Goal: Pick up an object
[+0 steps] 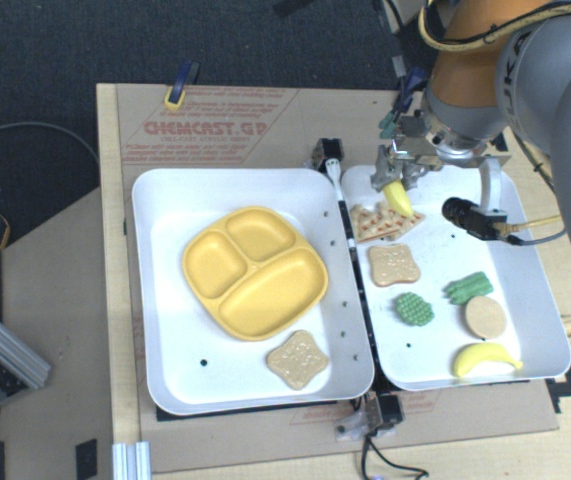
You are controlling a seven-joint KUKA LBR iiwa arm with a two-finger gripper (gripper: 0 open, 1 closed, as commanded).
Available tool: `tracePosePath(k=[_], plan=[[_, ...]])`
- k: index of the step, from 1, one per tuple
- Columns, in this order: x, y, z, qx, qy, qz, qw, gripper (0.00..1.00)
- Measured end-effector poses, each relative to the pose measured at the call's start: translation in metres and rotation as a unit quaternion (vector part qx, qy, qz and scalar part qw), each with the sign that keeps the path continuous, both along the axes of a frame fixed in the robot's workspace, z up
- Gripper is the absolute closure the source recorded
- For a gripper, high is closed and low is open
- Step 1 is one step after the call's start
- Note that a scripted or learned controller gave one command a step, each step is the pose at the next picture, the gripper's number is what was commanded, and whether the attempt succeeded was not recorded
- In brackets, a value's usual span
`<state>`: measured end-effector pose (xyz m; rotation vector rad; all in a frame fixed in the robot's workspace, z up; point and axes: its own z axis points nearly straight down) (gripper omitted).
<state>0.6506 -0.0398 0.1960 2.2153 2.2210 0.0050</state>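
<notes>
Banana piece [398, 199], small and yellow, sits at the far end of the right bin [540, 298] beside the waffle [382, 223], seemingly pinched between the jaws of the gripper [402, 180], so the grasp looks made and a clean straight lift comes next.

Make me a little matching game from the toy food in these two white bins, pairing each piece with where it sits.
Things:
1. yellow divided plate
2. banana
3. waffle
4. green broccoli

Places:
A. right bin, near front corner
B. right bin, at the back, just below the pincer
C. middle of the left bin
D. right bin, centre, in front of the toast slice

Pairs: 1-C, 2-A, 3-B, 4-D
</notes>
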Motion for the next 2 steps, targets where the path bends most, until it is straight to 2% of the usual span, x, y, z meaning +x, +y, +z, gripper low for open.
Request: tracePosePath(k=[1,2], plan=[[-0.034,-0.002,0.111,0.0,-0.004,-0.001,1.0,1.0],[-0.032,0.043,0.005,0.0016,0.008,0.001,1.0,1.0]])
